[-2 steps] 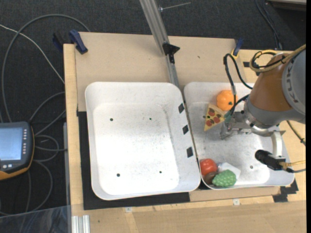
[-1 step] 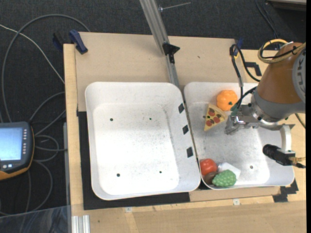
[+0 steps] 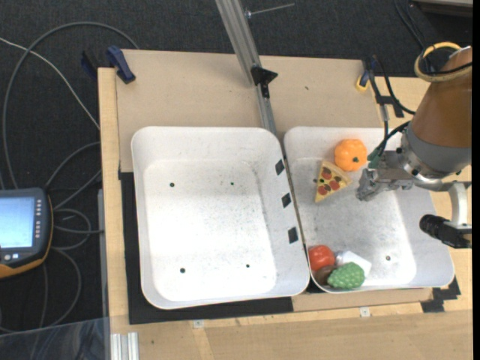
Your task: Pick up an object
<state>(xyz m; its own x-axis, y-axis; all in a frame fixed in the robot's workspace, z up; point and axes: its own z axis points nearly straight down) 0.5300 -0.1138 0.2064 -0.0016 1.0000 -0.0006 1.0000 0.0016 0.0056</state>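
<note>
— Camera view, arm first: where?
— Reaching in from the right over the right bin (image 3: 390, 235), orange band high, grey wrist bent down toward the bin's far half. Gripper (image 3: 367, 184) low over the bin floor, just beside the pizza slice (image 3: 330, 180) and the orange fruit (image 3: 350, 154).
— Open or closed?
— Cannot tell at this angle; nothing seen held.
— Objects, by shape and texture?
— Orange fruit: round, smooth, near the far edge of the right bin. Pizza slice: flat wedge, yellow with red spots, touching the fruit, point toward the near edge. At the near left corner, a cluster: glossy red tomato (image 3: 321, 257), bumpy green piece (image 3: 346, 276), something white (image 3: 358, 262) tucked between them, too small to name.
— And the bins themselves?
— Shallow, white, rounded corners, speckled with dark scuffs. Left bin (image 3: 210, 223) side by side with the right, black tabs along the shared rim.
— Surroundings?
— Pale wooden bench (image 3: 195, 88), blue clamp (image 3: 120, 64) at its far left corner, slanted metal pole (image 3: 236, 28) rising from the far edge. Dark carpet around, loose grey cables, a handheld pendant (image 3: 21, 229) with a lit screen off the left side.
</note>
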